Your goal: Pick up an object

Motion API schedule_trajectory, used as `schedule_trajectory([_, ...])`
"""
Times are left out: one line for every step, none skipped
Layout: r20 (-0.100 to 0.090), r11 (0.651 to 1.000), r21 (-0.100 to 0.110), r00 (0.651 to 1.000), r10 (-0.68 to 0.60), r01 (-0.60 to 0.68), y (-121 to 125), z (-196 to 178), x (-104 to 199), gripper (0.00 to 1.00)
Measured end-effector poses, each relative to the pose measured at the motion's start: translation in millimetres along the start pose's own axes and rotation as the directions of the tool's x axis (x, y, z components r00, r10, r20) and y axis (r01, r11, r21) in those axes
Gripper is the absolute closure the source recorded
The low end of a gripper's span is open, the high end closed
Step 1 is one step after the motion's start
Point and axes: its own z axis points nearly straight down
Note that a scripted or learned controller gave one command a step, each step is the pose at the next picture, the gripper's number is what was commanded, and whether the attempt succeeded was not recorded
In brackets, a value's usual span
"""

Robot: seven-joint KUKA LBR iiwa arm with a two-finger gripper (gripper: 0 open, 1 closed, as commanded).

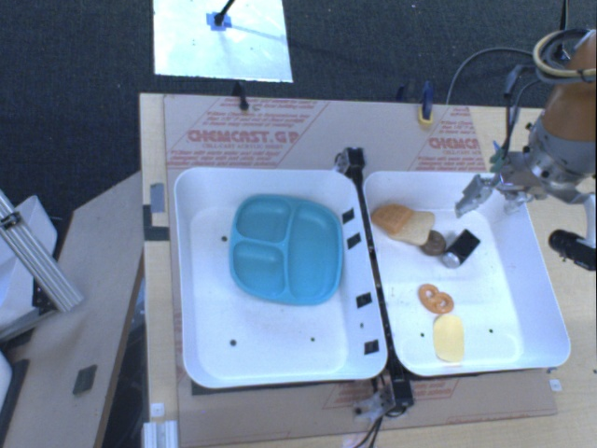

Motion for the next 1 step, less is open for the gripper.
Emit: schedule_trajectory([0.002,1.000,-0.013,1.000,-0.003,0.003,2.4,-8.1,0.5,0.00])
